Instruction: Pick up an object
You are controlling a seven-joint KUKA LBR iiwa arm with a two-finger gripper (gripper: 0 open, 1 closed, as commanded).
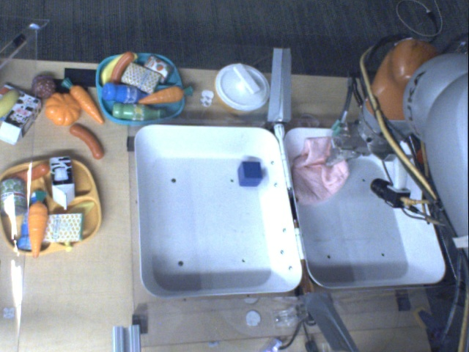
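A crumpled pink cloth [316, 173] lies in the right bin [374, 259], against its left wall near the back. My gripper [341, 155] comes down from the right onto the cloth's upper right edge. The fabric is bunched up between its fingers, which are shut on it. A small blue cube [250, 172] sits in the left bin [205, 240], towards its back right corner, well apart from the gripper.
The grey arm with its orange band [399, 68] and black cables [396, 193] hangs over the right bin's right side. A white lidded bowl [242, 86] stands behind the bins. Toy food in a blue bowl [139, 86] and on a yellow plate [47, 205] lies at the left.
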